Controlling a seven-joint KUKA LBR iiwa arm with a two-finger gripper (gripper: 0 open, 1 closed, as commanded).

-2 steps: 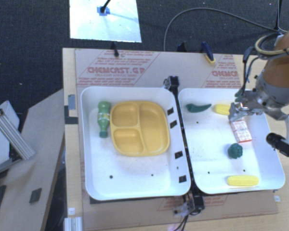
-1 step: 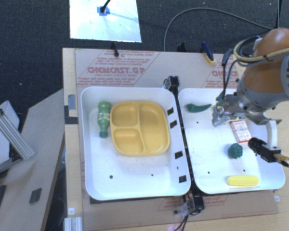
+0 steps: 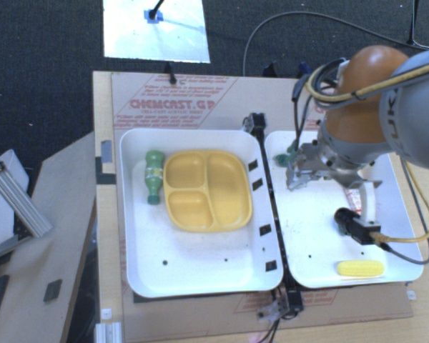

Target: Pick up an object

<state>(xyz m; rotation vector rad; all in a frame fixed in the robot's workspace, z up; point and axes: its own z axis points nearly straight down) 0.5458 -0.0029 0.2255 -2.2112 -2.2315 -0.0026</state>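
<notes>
Bottle [image 3: 154, 176] left of tray [image 3: 206, 191]

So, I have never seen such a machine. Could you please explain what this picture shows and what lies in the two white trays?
This is one picture from a camera fixed above a bench, looking down at a slant. The grey and orange robot arm reaches in from the right. Its gripper hangs over the right bin; I see nothing between its fingers. That bin holds a yellow corn cob near its front edge. The left bin holds a yellow divided plate with a green bottle lying beside it.
</notes>
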